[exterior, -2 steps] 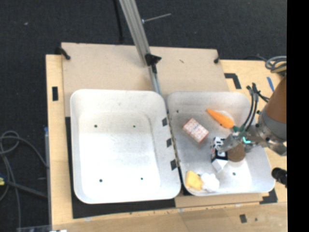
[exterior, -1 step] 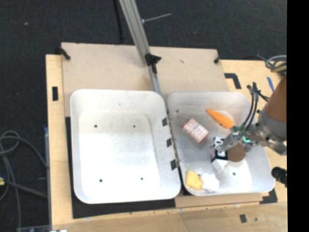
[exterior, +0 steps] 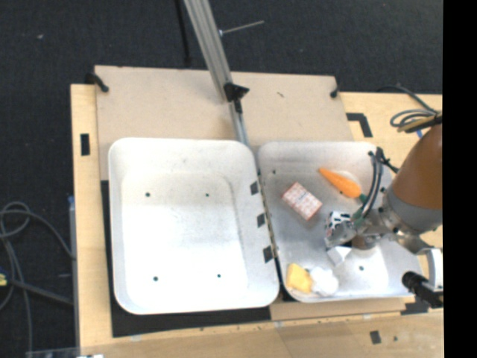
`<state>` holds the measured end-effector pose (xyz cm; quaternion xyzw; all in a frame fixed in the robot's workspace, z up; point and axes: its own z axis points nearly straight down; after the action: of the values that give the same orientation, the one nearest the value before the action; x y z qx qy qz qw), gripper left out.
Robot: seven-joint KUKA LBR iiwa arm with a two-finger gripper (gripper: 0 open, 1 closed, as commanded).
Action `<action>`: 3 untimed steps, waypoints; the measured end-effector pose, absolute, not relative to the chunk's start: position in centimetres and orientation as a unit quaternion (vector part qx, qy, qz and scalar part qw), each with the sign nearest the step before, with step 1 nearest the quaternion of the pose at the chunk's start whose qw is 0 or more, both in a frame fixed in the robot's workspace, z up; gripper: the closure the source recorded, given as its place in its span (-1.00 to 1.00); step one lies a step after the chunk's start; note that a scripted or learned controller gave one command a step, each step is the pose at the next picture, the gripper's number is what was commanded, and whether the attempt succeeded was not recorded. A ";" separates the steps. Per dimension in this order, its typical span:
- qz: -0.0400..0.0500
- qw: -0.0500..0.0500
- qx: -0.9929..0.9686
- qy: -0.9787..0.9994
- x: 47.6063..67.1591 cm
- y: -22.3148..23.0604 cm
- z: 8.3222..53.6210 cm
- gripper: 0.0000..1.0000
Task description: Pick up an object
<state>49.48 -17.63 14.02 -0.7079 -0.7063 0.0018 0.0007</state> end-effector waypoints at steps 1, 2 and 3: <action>0.002 0.000 -0.708 -0.706 49.4 -17.8 9.9 -1.00; -0.002 -0.003 -0.710 -0.704 49.7 -17.7 11.2 1.00; -0.002 -0.003 -0.706 -0.708 50.3 -17.9 15.6 1.00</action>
<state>50.33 -17.94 15.57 -0.7058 -0.7084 -0.0016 -0.0031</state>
